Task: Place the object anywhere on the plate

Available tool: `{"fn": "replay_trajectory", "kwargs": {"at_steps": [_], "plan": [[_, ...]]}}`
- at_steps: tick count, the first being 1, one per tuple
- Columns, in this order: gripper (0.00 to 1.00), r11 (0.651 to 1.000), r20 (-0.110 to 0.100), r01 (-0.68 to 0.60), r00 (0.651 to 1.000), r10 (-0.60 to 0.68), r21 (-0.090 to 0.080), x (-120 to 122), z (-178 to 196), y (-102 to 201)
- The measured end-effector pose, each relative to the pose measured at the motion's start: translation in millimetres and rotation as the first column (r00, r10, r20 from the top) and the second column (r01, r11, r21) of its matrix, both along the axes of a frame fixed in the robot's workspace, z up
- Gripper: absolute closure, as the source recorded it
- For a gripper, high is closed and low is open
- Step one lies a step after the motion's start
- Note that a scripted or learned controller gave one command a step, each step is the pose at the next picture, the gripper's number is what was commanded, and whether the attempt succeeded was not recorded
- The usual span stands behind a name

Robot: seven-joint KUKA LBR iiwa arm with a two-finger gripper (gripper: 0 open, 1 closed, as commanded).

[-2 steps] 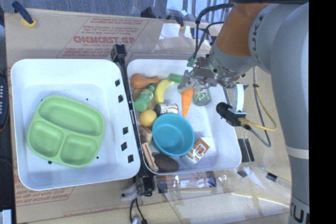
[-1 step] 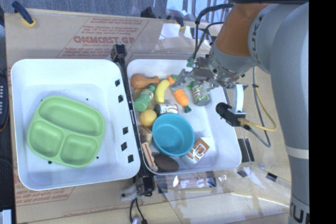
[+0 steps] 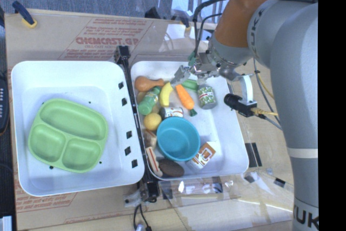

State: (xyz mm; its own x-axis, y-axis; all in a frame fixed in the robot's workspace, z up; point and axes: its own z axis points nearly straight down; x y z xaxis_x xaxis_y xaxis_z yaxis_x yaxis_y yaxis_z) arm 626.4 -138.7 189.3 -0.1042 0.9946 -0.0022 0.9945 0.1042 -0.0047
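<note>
Bench point(image 3: 81, 40) brown (red print), grey carpet behind. Left bin point(image 3: 70, 76): green plate point(image 3: 67, 134). Right bin point(image 3: 230, 127): blue bowl point(image 3: 177, 138), carrot point(image 3: 185, 96), banana point(image 3: 165, 93). Gripper point(image 3: 189, 70) upper centre, fingers apart, holding nothing.

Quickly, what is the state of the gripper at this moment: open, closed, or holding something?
Gripper: above the far end of the right bin, near the carrot and banana; open or closed cannot be told.

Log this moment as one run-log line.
stage: reaching | gripper: above right bin, near carrot and banana | grasp: none seen | plate: left bin, no object on it
</note>
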Motion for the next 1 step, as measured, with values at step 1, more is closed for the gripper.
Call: {"fn": "replay_trajectory", "kwargs": {"at_steps": [1], "plan": [[0.00,0.899,-0.005,-0.438,0.899,0.438,0.006,29.6,-68.4,2.0]]}}
